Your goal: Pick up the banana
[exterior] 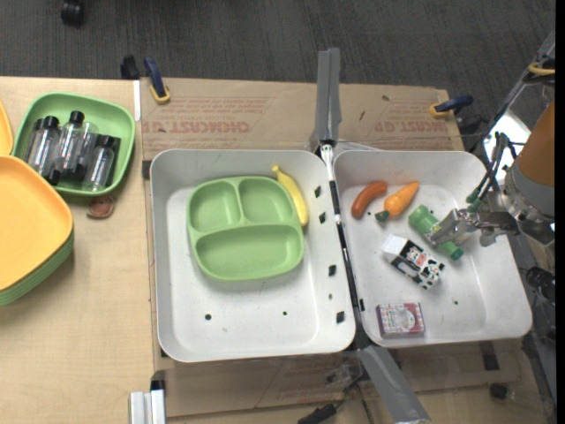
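Note:
The yellow banana (293, 195) lies in the left bin (173, 290), resting against the right edge of a green divided plate (246, 229). My gripper (457, 225) is over the right bin (503, 300), far to the right of the banana. It hovers at a green object (430, 227) there, and nothing shows as held.
The right bin also holds an orange-red sausage-shaped toy (368, 198), a carrot (400, 199), a black-and-white box (414, 262) and a pink box (400, 319). A metal divider (328, 104) runs between the bins. Left of the bins stand a green tray of bottles (76, 144) and stacked orange plates (26, 228).

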`<action>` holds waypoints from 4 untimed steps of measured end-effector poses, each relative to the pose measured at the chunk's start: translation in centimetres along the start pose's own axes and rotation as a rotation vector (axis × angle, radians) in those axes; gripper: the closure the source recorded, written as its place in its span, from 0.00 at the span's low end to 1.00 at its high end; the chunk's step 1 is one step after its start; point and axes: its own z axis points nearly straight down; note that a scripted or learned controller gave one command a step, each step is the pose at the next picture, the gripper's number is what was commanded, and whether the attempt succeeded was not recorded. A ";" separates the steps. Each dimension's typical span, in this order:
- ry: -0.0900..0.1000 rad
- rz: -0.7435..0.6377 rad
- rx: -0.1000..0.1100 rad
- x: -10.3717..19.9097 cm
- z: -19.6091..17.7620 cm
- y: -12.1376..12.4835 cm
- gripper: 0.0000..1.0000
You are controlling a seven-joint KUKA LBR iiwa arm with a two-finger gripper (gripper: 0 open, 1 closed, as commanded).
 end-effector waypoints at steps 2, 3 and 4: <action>-0.001 0.325 0.000 11.2 1.3 2.5 0.00; -0.003 0.325 0.003 11.1 0.5 2.5 1.00; -0.001 -0.016 0.001 12.4 1.3 1.7 1.00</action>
